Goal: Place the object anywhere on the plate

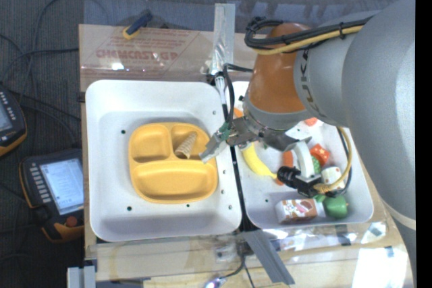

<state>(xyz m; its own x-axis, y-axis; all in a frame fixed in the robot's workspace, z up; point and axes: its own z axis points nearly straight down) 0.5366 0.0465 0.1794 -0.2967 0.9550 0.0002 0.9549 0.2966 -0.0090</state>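
Note:
A yellow divided plate point(155, 182) lies in the left bin point(108, 118). A small tan waffle cone point(186, 144) rests tilted in the plate's upper right compartment, leaning on the divider. My gripper point(212, 149) hangs over the plate's right rim, just right of the cone and close to it. Whether it touches the cone is unclear from here. The grey arm with its orange band point(273, 81) comes in from the right, above the wall between the bins.
The right bin point(260, 216) holds a banana point(254, 160), a green pepper point(336, 206), a brown labelled packet point(297, 210) and some red, orange and white toy foods point(312, 155). The arm hides much of that bin. Cables run along the far edge.

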